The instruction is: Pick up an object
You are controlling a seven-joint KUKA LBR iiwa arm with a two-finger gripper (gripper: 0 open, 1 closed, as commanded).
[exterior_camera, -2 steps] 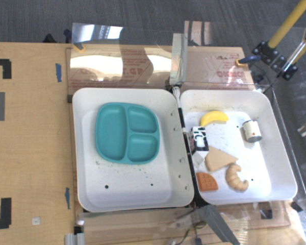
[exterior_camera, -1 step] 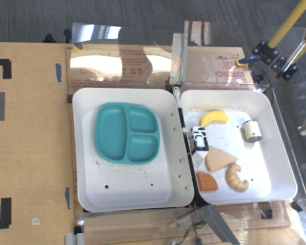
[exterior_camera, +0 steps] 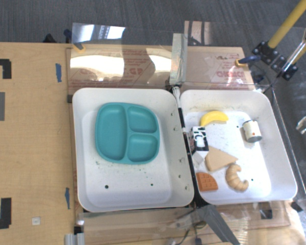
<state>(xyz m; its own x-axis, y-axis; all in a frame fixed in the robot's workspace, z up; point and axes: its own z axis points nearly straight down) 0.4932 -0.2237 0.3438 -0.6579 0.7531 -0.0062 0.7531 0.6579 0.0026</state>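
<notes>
Two white bins [exterior_camera: 81, 137] sit on the surface. Left: one teal divided plate [exterior_camera: 126, 132]. Right: one banana [exterior_camera: 214, 118], one croissant [exterior_camera: 236, 177], one waffle [exterior_camera: 207, 181], one can [exterior_camera: 252, 130]. Claw state: cannot tell.

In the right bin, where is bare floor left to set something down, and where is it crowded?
In the right bin, bare floor lies right of the croissant and below the can, towards the right wall. A smaller patch sits between the banana and can. The left side is crowded: carton, wedge, waffle.
</notes>
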